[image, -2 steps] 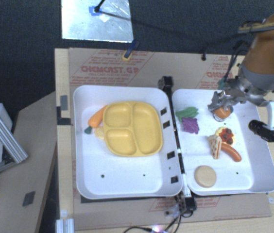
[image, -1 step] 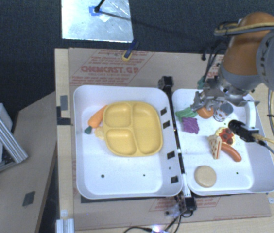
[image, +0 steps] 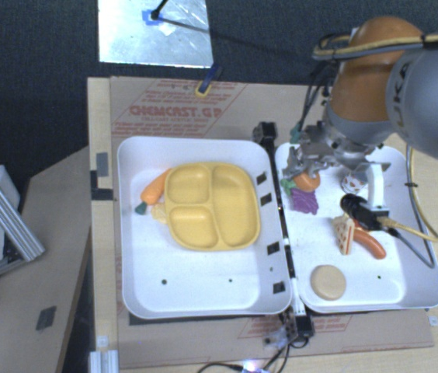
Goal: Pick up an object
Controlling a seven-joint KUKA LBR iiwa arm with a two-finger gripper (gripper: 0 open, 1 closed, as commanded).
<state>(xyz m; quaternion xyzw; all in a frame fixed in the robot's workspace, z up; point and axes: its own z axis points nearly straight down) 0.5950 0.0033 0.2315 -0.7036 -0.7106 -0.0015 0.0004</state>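
Observation:
My gripper [image: 306, 168] hangs low over the far left corner of the right bin [image: 413, 286]. Directly under it lies a small orange toy with a green end [image: 307, 182], touching or nearly touching the gripper's tip. A purple toy [image: 304, 201] sits just in front of that. Further right in the same bin are a sandwich wedge [image: 344, 235] and an orange sausage [image: 369, 244] side by side. A round tan bun [image: 329, 282] rests near the front wall.
The left bin [image: 137, 278] carries a yellow divided plate [image: 207, 206], with an orange carrot [image: 154, 186] against the plate's left edge. The ridge between the two bins [image: 279, 231] runs close beside the gripper. A small white piece [image: 352, 183] lies right of the gripper.

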